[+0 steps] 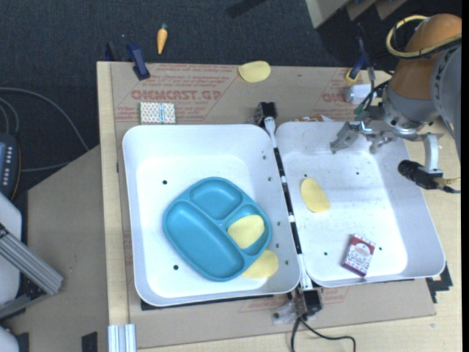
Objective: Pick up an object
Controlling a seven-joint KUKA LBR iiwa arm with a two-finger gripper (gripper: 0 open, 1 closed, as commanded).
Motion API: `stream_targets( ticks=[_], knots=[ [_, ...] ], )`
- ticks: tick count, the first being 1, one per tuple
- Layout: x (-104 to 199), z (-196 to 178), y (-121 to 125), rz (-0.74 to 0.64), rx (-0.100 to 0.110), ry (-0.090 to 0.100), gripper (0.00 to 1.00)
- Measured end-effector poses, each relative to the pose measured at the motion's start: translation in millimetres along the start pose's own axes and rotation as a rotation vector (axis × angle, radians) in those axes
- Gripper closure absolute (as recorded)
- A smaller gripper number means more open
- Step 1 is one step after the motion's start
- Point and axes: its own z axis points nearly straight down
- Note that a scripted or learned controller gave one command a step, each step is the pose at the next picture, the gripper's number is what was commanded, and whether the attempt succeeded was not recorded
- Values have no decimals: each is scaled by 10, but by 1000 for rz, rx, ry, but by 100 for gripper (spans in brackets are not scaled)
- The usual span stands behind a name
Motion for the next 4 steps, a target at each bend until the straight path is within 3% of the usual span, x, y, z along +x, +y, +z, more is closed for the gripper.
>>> stream_targets(
  ticks=[1,2,4],
  knots=[
    [588,392,-218,-1,4,3,0],
    [766,386,-717,1,4,2,0],
    [681,381,-1063,2,4,2,0]
  ],
)
